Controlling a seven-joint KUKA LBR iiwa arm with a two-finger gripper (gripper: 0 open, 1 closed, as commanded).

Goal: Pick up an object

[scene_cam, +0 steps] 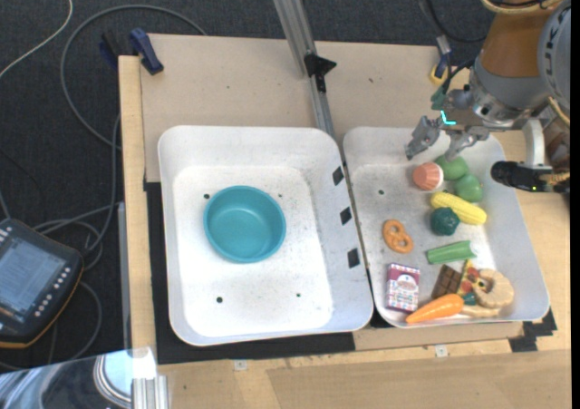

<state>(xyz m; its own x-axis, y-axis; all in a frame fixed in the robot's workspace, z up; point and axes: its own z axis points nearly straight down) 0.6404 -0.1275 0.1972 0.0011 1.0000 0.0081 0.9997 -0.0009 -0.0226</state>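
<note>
Where right bin (362,155) begins, tool (442,142) hangs above peach ball (428,176).

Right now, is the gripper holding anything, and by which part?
Nothing. The gripper hangs open above the right bin, just over the peach.

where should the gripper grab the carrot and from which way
Grip the carrot across its thick middle, coming straight down from above. It lies flat near the right bin's front rim, its length running left-right, so the fingers should close front to back. The pink box and chocolate bar crowd it behind, so clearance looks tight there.
</note>
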